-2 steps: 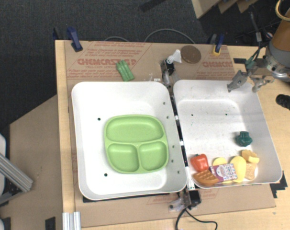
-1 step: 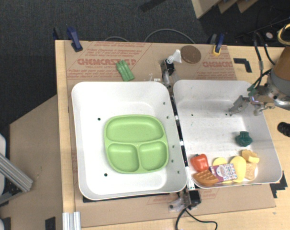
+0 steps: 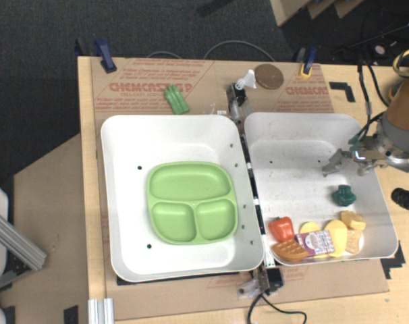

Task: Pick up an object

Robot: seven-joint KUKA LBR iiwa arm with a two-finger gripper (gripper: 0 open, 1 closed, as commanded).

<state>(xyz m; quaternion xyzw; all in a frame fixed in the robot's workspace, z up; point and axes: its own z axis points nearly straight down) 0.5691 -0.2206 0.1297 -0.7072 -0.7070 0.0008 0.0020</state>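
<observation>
Two shallow white bins side by side on a brown cardboard-topped table (image 3: 157, 79). In the left white bin (image 3: 123, 147), a light green plastic tray with three parts (image 3: 191, 202). In the right white bin (image 3: 292, 133), a small dark green toy (image 3: 344, 196), and near the front wall a red toy pepper (image 3: 281, 229), a brown waffle-like toy (image 3: 289, 250) and yellow toy food pieces (image 3: 339, 235) close together. Grey gripper (image 3: 349, 164) above the right bin, fingers spread apart, holding nothing.

A robotics lab: cardboard-covered bench (image 3: 144, 79), clamps (image 3: 104, 55), trailing cables (image 3: 272, 309), two white bins (image 3: 123, 147).
</observation>
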